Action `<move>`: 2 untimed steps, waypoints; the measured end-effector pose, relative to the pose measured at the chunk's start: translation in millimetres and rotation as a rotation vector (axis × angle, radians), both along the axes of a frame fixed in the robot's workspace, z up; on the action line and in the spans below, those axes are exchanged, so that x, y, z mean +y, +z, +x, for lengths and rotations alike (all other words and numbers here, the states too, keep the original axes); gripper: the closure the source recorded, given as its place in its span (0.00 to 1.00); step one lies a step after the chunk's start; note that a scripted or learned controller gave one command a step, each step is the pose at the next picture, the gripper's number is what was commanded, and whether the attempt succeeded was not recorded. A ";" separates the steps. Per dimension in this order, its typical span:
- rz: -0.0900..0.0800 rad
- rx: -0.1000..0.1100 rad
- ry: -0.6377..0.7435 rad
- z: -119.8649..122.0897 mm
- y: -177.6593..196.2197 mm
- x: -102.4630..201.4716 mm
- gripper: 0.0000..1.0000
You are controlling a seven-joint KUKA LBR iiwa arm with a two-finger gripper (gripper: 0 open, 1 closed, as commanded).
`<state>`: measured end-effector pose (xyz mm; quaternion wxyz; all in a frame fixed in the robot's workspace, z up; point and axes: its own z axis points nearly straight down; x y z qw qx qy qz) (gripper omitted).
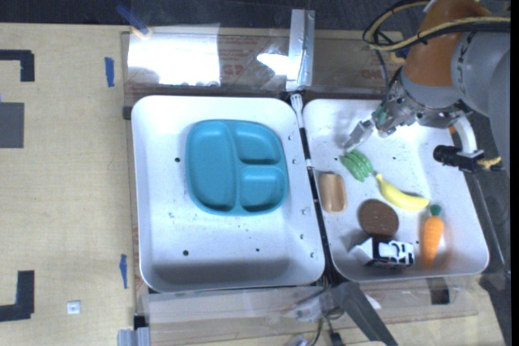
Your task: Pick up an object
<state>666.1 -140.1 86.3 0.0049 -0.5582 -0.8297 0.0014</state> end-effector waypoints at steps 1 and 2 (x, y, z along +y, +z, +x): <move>-0.003 -0.015 0.077 -60.7 0.4 35.9 0.00; -0.004 -0.017 -0.007 -25.9 100.3 56.9 0.00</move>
